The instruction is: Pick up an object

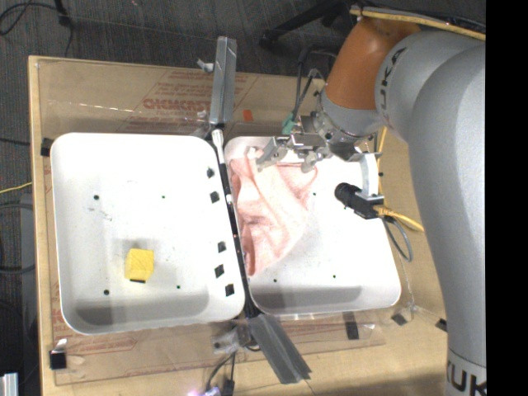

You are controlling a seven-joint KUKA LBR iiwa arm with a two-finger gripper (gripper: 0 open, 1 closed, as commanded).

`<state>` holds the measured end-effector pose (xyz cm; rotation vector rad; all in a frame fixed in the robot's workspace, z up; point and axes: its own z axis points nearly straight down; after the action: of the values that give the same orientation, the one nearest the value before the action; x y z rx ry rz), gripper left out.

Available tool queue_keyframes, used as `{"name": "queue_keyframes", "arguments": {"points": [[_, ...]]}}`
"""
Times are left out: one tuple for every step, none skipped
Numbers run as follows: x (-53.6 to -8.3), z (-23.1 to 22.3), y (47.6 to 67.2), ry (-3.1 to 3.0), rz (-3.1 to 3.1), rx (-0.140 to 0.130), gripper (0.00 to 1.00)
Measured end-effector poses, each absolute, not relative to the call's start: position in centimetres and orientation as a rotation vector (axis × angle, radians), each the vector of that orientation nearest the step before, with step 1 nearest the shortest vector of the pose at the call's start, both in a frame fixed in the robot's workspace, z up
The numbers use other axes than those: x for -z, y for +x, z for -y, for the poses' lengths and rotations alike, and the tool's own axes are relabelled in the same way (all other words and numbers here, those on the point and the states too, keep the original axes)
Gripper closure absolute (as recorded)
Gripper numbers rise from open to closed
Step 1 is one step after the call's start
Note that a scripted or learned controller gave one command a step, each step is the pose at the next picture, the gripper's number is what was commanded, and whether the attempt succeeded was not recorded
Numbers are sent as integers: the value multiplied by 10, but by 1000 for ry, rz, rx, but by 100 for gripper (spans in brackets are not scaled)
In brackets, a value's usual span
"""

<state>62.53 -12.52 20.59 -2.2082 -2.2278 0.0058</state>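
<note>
A pink and white cloth point(266, 213) lies crumpled along the left side of the right bin point(355, 271). My gripper point(289, 157) hangs over the cloth's upper end near the bin's back edge, with its metal fingers point(272, 153) spread just above the fabric. Nothing shows between them. A small yellow block point(139, 264) sits in the left bin point(91, 163), toward its front left.
A grey metal divider bar point(221, 89) runs between the two bins. A black cable fitting point(356, 200) with a yellow cable hangs over the right bin's right side. The arm's bulk covers the bench's right side.
</note>
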Motion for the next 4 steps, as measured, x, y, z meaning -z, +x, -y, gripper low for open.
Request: {"name": "queue_keyframes", "arguments": {"points": [[-364, 162, 657, -2081, 2355, -1, 0], [-122, 168, 657, -1536, 2737, -2, 0], [-126, 184, 626, -1200, 2900, -1, 0], [-93, 172, 646, -1190, 2909, -1, 0]]}}
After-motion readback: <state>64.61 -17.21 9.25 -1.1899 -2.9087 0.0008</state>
